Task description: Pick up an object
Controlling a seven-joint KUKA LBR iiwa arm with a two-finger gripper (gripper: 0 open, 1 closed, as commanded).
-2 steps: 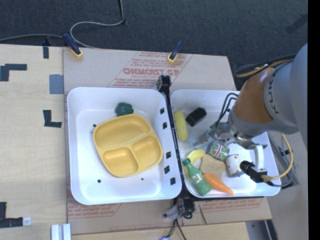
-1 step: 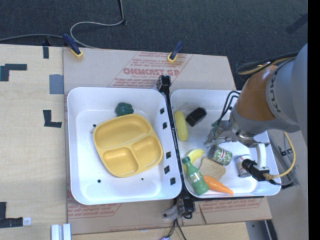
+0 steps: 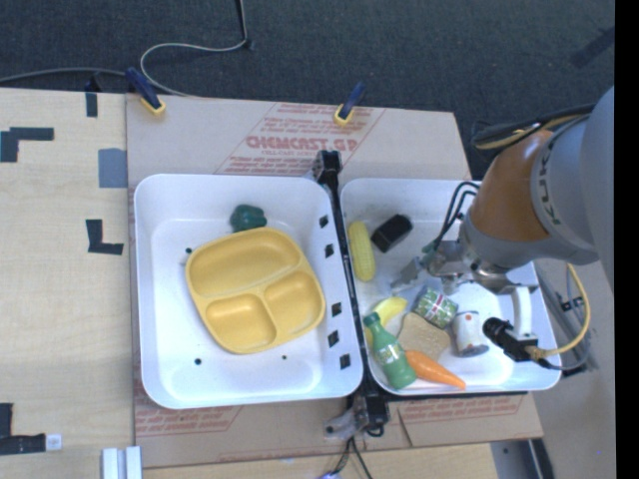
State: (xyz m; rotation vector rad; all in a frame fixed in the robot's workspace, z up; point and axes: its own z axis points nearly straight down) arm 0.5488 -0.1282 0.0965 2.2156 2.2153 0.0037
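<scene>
Right bin [image 3: 544, 367], near end: carrot [image 3: 435, 370], green bottle [image 3: 390, 353], tan block [image 3: 423, 339], white cup [image 3: 467, 333] and a small plaid box [image 3: 434, 306], all packed touching or just beside one another. Tool [image 3: 427, 265] low over the middle of this bin, just above the plaid box; whether it is apart or together cannot be told, and nothing is seen clamped. Far end: corn [image 3: 360, 249] and black block [image 3: 391, 232] lie freer, so likely the cleaner pick; straight descent advised, clear of neighbours.
</scene>
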